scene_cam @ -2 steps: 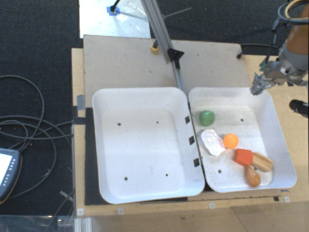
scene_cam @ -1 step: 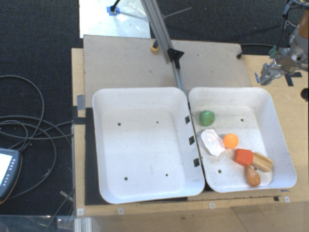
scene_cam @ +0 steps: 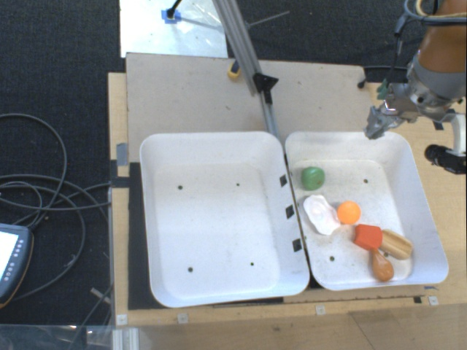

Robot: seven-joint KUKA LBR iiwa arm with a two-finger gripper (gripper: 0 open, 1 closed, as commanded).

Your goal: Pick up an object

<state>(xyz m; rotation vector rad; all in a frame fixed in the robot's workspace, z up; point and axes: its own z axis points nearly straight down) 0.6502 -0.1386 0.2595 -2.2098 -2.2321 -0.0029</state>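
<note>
Camera view looks down at a slant on a bench (scene_cam: 336, 79) bearing two shallow white bins side by side.

Nearest the viewer, in the right bin (scene_cam: 419, 188), a cluster of small objects lies toward the front right corner. A brown pear shape (scene_cam: 381, 266) sits closest to the front wall. Just behind it, a tan roll (scene_cam: 396, 245) touches a red block (scene_cam: 368, 236). An orange ball (scene_cam: 349, 212) rests just beyond the block, touching a crumpled white piece (scene_cam: 319, 214) on its left. Farther back and apart from the cluster, a green ball (scene_cam: 313, 177) sits near the wall shared with the other bin.

Beside it, the left bin (scene_cam: 157, 195) shows a bare white floor with a few small dark dots.

At the far right, the arm (scene_cam: 441, 46) reaches in, grey at the wrist with an orange section above. Its gripper (scene_cam: 376, 127) hangs over the back rim of the right bin, tips pointing down and to the left, well apart from every object. Whether its fingers are wide or narrow cannot be told. Nothing is seen between them.

A grey pole (scene_cam: 241, 39) slants across the back of the bench. Black cables (scene_cam: 44, 188) and a handheld screen (scene_cam: 13, 257) lie on the dark floor to the left. No writing can be read.
</note>
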